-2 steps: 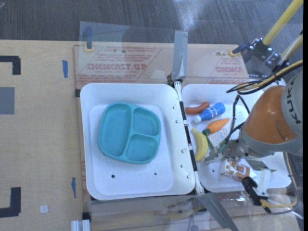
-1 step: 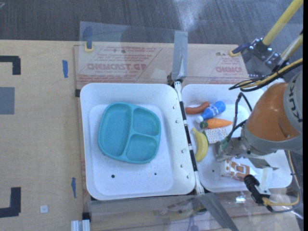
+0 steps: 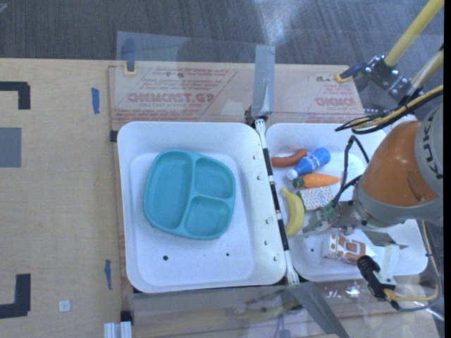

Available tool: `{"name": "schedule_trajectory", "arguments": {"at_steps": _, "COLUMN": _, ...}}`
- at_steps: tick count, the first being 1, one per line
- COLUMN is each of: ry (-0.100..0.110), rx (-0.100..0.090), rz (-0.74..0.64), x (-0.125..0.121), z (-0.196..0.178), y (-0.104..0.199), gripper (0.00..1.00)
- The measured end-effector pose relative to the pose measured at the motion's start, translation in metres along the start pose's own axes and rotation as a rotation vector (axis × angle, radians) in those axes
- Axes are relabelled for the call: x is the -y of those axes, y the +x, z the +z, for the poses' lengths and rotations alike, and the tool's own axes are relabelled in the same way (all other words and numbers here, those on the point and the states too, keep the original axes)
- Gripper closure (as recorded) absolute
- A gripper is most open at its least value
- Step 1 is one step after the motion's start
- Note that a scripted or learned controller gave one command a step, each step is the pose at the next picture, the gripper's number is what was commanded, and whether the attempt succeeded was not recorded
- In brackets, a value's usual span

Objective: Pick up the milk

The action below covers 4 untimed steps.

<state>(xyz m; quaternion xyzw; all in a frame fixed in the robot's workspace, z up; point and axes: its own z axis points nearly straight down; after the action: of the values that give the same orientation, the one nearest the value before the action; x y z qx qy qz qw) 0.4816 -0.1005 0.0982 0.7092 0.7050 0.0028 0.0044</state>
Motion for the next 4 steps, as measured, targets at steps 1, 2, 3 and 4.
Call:
{"name": "schedule_trajectory", "arguments": {"at_steps": 1, "ry": 0.003, "rx": -0.002, "rz": 0.061, "x": 0.0, "z": 0.011, "y": -0.055, "gripper": 0.0}}
{"name": "schedule_trajectory", "arguments": {"at_steps": 2, "ry": -0.002, "rx": -0.001, "rz": 0.065, "x": -0.001, "z": 0.0, "y": -0.057, "gripper": 1.0}}
{"name": "schedule_trajectory", "arguments": {"at_steps": 3, "ry": -0.001, "rx": -0.001, "rz": 0.065, "x": -0.001, "z": 0.0, "y": -0.057, "gripper": 0.0}}
{"name": "schedule_trajectory", "arguments": {"at_steps": 4, "ry": 0.005, "rx": -0.005, "rz": -0.08, "x": -0.001, "z": 0.011, "y": -0.065, "gripper": 0.0}}
